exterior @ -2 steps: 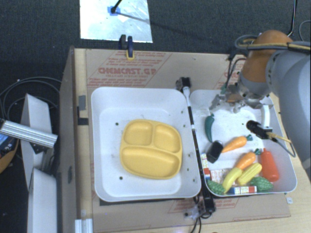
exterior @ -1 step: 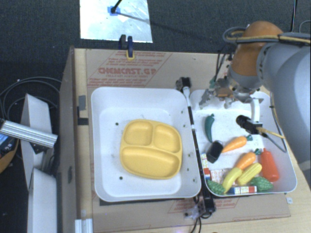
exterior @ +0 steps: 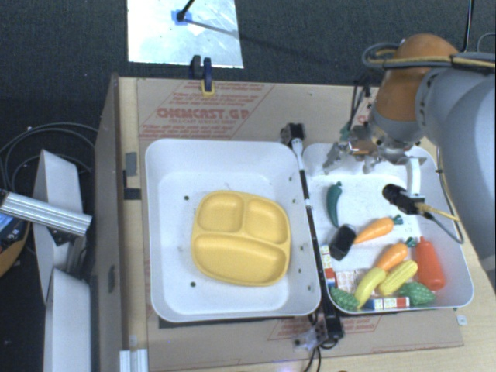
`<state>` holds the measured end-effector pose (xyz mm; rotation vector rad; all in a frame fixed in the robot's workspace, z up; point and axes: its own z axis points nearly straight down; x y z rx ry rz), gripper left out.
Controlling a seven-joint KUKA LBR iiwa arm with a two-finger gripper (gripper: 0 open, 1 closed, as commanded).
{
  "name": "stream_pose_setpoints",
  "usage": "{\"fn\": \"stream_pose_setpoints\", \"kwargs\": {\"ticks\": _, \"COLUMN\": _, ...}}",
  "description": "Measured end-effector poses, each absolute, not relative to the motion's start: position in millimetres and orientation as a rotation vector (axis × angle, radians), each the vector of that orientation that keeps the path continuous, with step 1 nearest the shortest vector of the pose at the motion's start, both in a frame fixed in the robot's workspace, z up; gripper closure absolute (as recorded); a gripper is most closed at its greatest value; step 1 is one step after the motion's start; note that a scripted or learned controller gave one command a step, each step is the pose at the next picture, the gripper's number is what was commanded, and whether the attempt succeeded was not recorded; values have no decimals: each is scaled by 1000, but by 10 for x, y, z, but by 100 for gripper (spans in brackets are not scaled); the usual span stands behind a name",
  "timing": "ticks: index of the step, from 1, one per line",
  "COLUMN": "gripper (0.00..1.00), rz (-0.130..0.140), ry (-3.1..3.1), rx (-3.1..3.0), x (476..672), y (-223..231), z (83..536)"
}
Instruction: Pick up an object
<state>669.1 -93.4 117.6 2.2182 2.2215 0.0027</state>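
i see my gripper point(exterior: 363, 152) up at the far end of the right bin point(exterior: 463, 289), above the toys, so it can drop down on one. i cannot tell if its hand is apart or together. the toys all sit in that bin, so there is lots to pick from: two carrots point(exterior: 375, 229), one green pepper point(exterior: 334, 202), one red bottle point(exterior: 428, 263). the left bin point(exterior: 167, 231) holds one yellow tray point(exterior: 240, 237).
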Motion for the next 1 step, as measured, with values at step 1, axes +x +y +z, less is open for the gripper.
{"fn": "stream_pose_setpoints", "kwargs": {"ticks": 1, "gripper": 0, "rz": 1, "ry": 2222, "rx": 2219, "x": 6476, "y": -961, "z": 1057}}
